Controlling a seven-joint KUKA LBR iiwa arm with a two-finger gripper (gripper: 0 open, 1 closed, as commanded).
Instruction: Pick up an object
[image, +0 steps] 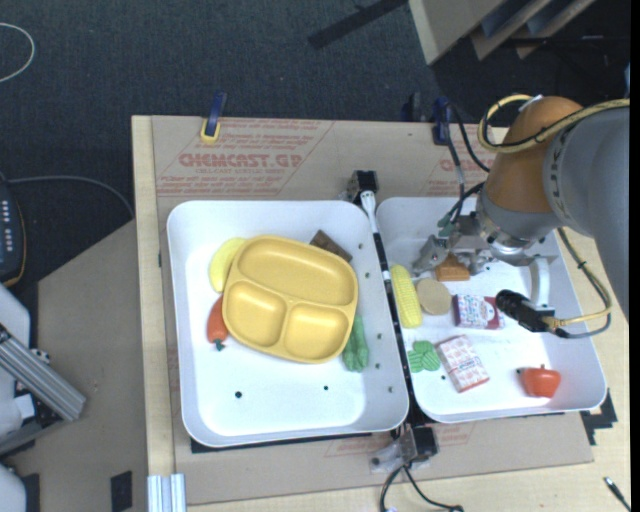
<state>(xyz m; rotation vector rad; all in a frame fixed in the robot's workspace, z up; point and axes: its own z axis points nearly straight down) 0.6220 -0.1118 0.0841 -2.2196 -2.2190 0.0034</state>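
Observation:
My gripper (455, 258) is low in the right bin (590, 370), near its back left part, and stands open. A small orange-brown block (452, 270) lies on the bin floor right under it, between the fingertips; I cannot tell whether they touch it. Just in front lie a tan round disc (434, 296) and a yellow corn cob (405, 296). A small red, white and purple packet (476, 311), a red-and-white box (464, 362), a green piece (423, 356) and a red tomato (541, 380) lie nearer the front.
The left bin (190, 300) holds a yellow divided plate (290, 298), with a yellow fruit (224, 262), a red pepper (217, 324), a green vegetable (356, 348) and a brown piece (330, 243) around it. The rim between the bins (385, 300) runs close to the corn.

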